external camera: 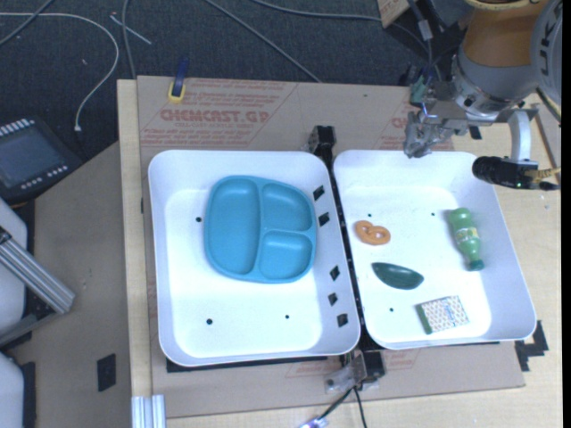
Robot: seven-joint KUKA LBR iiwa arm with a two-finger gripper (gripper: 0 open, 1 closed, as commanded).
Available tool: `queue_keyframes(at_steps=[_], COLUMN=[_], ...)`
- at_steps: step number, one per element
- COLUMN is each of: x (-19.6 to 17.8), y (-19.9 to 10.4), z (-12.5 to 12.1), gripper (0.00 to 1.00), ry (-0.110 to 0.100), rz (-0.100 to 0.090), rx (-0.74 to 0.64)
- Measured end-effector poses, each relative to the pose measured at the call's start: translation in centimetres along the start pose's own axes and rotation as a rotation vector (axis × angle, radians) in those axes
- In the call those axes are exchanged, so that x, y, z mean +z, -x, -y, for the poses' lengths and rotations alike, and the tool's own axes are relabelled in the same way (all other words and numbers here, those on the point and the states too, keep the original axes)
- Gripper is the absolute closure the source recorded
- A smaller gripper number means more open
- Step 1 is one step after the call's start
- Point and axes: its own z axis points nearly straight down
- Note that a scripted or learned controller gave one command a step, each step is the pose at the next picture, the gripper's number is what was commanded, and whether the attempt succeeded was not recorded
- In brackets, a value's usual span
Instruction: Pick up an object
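Green plastic bottle [465, 236], orange pretzel [372, 233], dark green leaf-shaped piece [397, 275]: all located in right white bin [517, 283]. Jaws held above bin's far rim; state cannot be told. Rim collision is risked on descent.

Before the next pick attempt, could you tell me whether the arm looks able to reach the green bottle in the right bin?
Probably yes: the green bottle lies apart from other items, uncovered from above, and the end effector hovers nearby.

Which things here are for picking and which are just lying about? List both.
For picking: pretzel, green bottle, dark green leaf-shaped piece, patterned packet, blue divided plate.
Lying about: cables, black screen device, cardboard sheet.
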Motion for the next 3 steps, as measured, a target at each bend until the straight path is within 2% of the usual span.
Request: queue_keyframes(at_steps=[2, 3], x=[1.5, 2.8], y=[-10.1, -15.1], z=[0.4, -1.2], gripper=[1.0, 1.0], ry=[-0.003, -0.001], rz=[-0.002, -0.001], rx=[0.0, 0.0])
